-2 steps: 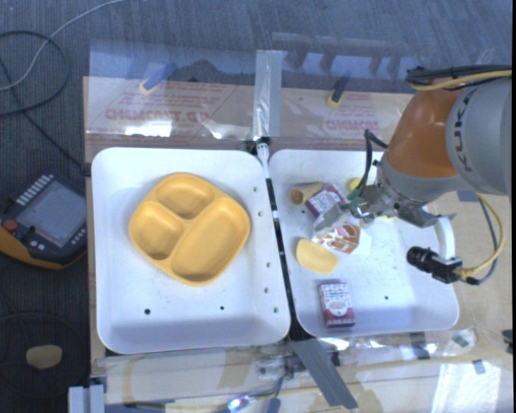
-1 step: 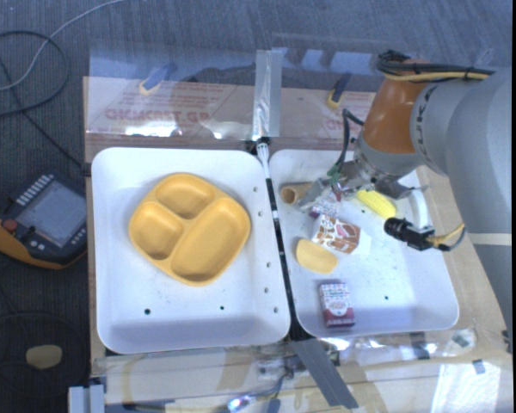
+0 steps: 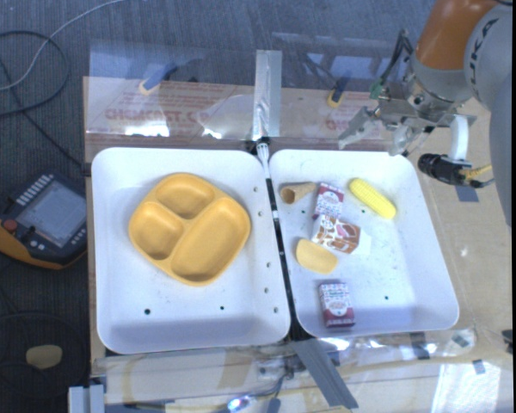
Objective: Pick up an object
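The pincer (image 3: 374, 132) hovered above the right bin's (image 3: 430, 231) far rim, fingers spread apart and holding nothing, with the yellow corn cob (image 3: 371, 198) lying nearby.

Bench (image 3: 464, 231): light surface carrying two shallow white bins, side by side and touching along their inner edges. Left bin (image 3: 112, 299); right bin (image 3: 430, 265). A clear upright panel (image 3: 267, 93) stands behind them at the seam.
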`<control>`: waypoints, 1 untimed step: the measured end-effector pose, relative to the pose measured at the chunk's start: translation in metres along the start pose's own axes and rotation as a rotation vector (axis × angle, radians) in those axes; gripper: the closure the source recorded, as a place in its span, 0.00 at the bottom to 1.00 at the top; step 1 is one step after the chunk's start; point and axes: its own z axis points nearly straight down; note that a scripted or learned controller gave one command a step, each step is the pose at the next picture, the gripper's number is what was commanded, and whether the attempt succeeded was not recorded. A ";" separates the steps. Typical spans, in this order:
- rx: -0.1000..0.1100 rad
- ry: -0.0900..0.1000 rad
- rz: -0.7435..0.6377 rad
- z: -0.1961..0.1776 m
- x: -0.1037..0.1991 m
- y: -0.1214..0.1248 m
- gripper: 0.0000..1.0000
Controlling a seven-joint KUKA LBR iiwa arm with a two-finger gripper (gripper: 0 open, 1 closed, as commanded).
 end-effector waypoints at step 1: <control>0.004 0.002 -0.080 0.129 -0.070 -0.018 0.00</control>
